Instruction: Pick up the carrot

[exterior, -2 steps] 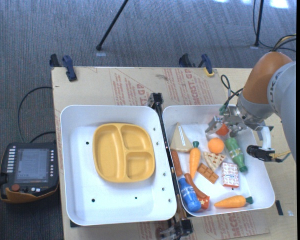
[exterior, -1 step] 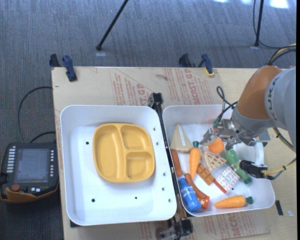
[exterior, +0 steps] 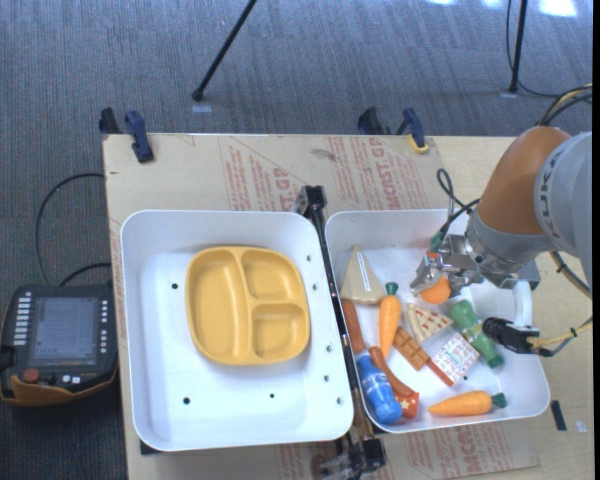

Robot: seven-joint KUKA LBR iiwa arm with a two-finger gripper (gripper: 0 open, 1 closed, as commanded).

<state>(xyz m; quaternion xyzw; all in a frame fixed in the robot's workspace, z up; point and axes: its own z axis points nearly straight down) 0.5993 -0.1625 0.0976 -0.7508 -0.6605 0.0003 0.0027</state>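
End effector (exterior: pixel 442 273) sits over the upper-right part of the right bin (exterior: pixel 536 396), reaching in from the right. We see a small orange piece (exterior: pixel 436 291) right at its fingertips, apparently pinched between them, so we read the end effector as clamped on that piece, tho the view is small and partly blocked by the wrist. We can't tell what the piece is.

Two carrots lie in the right bin, both w/ green tops. One carrot (exterior: pixel 389 322) lies roughly upright near the bin's middle, green end toward the far side, just left of the end effector and apart from it. The second carrot (exterior: pixel 466 403) lies across the bin's near-right corner, green end pointing right, well apart from the end effector.

Other items in the same bin: a pale wedge (exterior: pixel 361 276) at the upper left, touching the first carrot's top; a waffle-like square (exterior: pixel 418 333) beside that carrot; a green bottle (exterior: pixel 476 334) to the right; a blue bottle (exterior: pixel 378 388) near the front-left, next to a red-orange strip (exterior: pixel 393 372).

Left bin (exterior: pixel 150 408) holds a yellow divided plate (exterior: pixel 248 304), lying flat near its centre.

Both bins rest side by side on the bench (exterior: pixel 220 173). A teach pendant (exterior: pixel 58 343) lies on the floor to the left.
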